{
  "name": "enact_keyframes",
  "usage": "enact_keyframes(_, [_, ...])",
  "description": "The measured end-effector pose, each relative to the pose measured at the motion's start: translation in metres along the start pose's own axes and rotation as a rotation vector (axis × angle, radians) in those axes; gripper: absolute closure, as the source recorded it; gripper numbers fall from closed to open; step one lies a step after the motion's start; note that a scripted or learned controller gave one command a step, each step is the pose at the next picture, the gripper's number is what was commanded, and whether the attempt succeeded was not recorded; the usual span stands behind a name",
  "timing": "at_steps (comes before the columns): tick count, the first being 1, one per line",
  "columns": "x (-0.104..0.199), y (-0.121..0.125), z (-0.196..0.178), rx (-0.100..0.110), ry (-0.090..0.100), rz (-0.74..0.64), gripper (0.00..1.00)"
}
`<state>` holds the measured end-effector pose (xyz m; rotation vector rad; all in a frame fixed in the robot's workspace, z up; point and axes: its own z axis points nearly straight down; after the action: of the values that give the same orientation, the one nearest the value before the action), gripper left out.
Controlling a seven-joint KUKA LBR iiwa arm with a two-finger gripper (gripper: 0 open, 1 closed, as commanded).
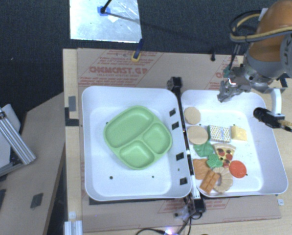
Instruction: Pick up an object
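Arm [275, 38] enters from the right, orange band up top, wrist bent down over the far edge of the right bin [270, 163]; gripper [227, 93] hangs at that bin's far rim, nothing visible between its tips, how far it is open cannot be told from this angle. Bench [48, 131] carries both white bins side by side on a cardboard sheet [121, 67]. Left bin [94, 180] holds a green three-compartment plate [137, 137], roughly centred, tilted diagonally, nothing in its compartments. Right bin holds toy food bunched along its left wall and near corner: two round tan cookies [192, 115] one behind the other at the far end of the cluster, a green leafy piece [204, 150], a patterned square block [219, 132], a pale yellow cheese piece [239, 133], a pizza slice [225, 153], a red tomato slice [237, 169], an orange waffle-like piece [210, 181] at the near end. All food lies on the bin floor, well apart from the gripper. A black cylindrical part [265, 116] sticks out over the right bin's right side.
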<state>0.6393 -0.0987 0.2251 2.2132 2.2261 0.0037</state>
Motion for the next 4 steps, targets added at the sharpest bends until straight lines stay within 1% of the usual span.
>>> enact_keyframes(1, [0.052,-0.011,0.009,0.004,0.001,-0.004,1.0])
enact_keyframes(3, [0.131,-0.052,-0.008,0.004,0.002,-0.003,1.0])
enact_keyframes(4, [0.125,-0.049,0.008,0.004,0.0,0.005,1.0])
